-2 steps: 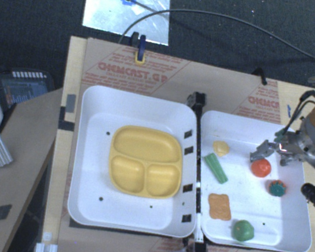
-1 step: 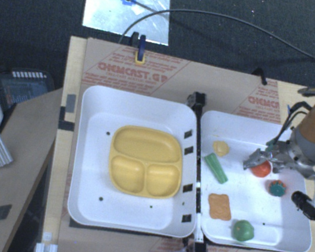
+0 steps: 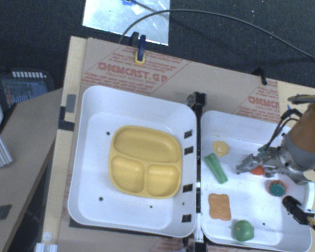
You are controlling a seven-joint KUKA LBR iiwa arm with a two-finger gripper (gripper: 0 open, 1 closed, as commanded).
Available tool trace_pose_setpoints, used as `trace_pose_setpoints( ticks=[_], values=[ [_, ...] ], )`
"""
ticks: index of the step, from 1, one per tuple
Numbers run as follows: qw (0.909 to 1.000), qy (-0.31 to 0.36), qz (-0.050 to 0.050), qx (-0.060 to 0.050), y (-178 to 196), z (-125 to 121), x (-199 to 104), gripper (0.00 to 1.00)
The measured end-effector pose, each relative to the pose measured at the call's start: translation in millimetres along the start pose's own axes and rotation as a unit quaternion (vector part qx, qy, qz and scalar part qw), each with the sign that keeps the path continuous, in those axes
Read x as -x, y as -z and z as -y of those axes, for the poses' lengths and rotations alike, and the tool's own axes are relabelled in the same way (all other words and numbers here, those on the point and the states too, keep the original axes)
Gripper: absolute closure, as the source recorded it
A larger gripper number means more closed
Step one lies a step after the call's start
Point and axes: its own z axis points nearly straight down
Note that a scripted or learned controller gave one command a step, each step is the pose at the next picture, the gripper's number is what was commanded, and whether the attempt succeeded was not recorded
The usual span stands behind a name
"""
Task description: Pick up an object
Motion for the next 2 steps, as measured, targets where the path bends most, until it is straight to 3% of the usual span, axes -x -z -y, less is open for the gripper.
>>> trace_pose_setpoints(
  ticks=[1,2],
  values=[
    [1.0000,0.000,0.001,0.003,13.0,-1.4,0.5,1.00],
    [1.0000,0.001,0.001,0.003,75.4,-8.8,-1.2,1.00]
  ],
)
